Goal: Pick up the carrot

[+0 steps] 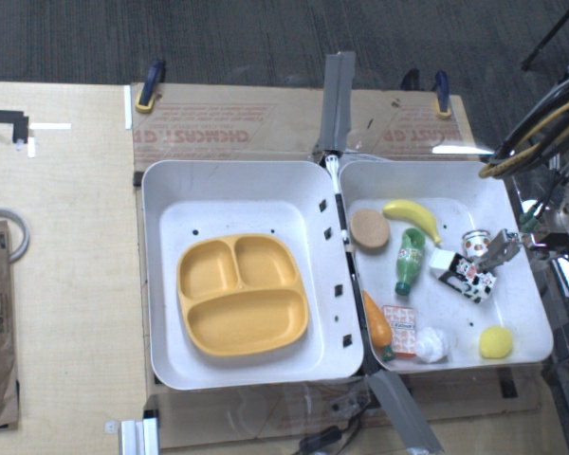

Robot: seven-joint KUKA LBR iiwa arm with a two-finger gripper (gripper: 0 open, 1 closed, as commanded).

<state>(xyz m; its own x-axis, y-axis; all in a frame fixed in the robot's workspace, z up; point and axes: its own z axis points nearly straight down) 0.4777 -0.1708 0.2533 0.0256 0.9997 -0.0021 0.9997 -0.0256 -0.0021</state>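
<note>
The cardboard sheet [266, 121] behind the yellow divided plate [243, 293] bore red print, mirrored and unreadable. Right of that plate, the carrot [376, 321] lay against the right bin's [523, 282] left wall. The gripper [501, 247] hovered farther right, its opening impossible to tell.

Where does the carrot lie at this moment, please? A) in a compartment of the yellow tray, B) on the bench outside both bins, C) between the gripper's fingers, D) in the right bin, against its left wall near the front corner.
D: the carrot lies in the right bin along its left wall, next to a small red-and-white packet, far from the gripper at the bin's right side.
</note>
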